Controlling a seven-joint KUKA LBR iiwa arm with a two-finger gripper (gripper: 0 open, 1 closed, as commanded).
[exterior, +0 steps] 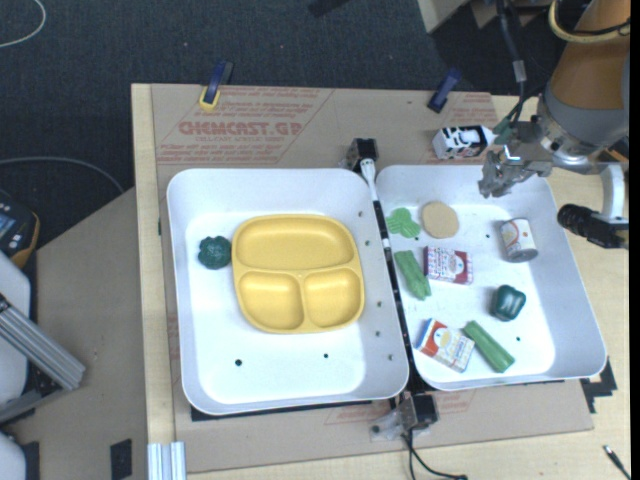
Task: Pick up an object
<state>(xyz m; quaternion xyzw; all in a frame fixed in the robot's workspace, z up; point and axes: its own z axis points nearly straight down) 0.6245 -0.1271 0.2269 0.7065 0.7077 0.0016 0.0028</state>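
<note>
Silver can (516,239) lies just below the fingers (496,181).

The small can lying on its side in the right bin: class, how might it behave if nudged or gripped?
The small can rests on its curved side, so a nudge would probably roll it across the right bin. Its rounded, seemingly smooth wall might slip from a pinch. It looks toy-sized, so likely light.

We see the arm (592,63) cut off by the top and right edges, the print on the red-and-white carton (447,265) too small for us to read, a black-and-white object (461,141) too blurred to identify.
</note>
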